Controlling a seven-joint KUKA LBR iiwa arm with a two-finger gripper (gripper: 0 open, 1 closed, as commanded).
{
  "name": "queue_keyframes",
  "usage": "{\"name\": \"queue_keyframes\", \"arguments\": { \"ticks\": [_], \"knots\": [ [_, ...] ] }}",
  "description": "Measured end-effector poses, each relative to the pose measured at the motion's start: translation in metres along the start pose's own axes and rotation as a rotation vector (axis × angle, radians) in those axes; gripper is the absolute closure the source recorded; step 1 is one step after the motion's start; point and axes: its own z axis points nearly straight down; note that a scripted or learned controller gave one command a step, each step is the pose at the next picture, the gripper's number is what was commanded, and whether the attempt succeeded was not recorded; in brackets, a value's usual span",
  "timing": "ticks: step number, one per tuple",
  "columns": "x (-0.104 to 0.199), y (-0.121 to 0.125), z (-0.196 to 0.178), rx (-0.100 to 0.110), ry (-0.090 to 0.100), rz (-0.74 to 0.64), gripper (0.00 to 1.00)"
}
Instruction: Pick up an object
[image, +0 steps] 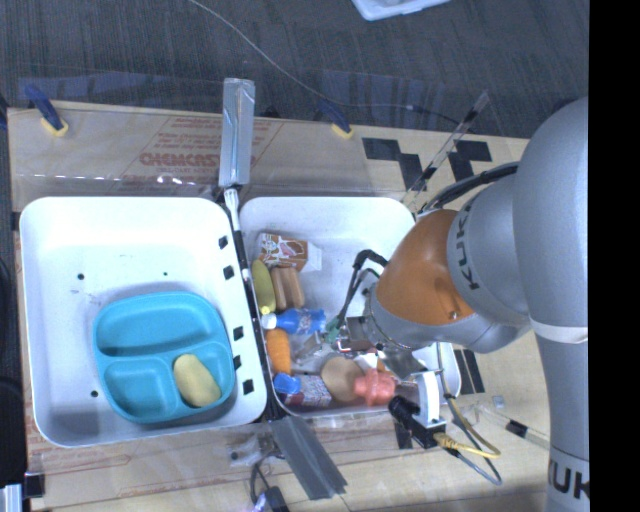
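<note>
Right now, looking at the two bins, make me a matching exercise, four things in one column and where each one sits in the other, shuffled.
Things:
1. yellow potato-shaped item
2. blue divided tray
3. banana
4. orange band of the arm

Places:
A. over the right bin's right side
B. in the tray's lower right compartment
C. on the floor of the left bin
D. in the right bin, near its left wall

Pairs: 1-B, 2-C, 3-D, 4-A

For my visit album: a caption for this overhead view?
Grey-and-orange arm reaching over right bin of toys; potato on blue tray.
</note>
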Motion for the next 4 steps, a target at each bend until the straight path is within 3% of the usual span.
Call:
{"name": "queue_keyframes", "arguments": {
  "ticks": [1,2,3,4],
  "knots": [
    [-0.045,0.000,-0.082,-0.003,-0.004,-0.290,0.00],
    [-0.034,0.033,0.000,0.001,-0.002,0.295,0.00],
    [-0.034,0.034,-0.010,0.002,0.000,0.290,1.00],
    [-0.034,0.033,-0.010,0.003,0.000,0.290,0.00]
  ]
}}
